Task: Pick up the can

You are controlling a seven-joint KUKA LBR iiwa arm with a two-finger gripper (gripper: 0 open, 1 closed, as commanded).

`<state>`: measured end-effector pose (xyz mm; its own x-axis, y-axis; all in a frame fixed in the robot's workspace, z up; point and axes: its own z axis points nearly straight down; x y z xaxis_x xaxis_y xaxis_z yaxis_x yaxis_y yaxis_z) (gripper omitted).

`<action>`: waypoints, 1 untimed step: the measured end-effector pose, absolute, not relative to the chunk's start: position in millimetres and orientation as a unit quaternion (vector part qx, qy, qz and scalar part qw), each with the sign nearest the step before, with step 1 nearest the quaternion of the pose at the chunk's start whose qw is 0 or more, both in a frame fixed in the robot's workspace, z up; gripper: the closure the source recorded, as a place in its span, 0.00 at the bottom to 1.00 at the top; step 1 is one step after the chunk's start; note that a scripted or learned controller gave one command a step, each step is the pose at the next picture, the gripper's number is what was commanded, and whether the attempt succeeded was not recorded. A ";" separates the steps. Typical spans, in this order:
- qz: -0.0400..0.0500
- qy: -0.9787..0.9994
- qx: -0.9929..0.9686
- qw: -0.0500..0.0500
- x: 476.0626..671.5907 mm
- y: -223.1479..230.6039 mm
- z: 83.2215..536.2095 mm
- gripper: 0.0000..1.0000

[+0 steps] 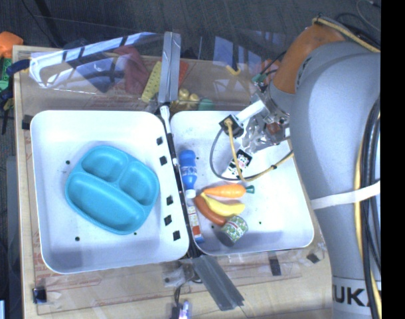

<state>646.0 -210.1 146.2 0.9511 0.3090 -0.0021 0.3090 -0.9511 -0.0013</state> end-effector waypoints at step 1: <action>0.000 -0.103 -0.995 0.000 646.0 -210.5 152.9 1.00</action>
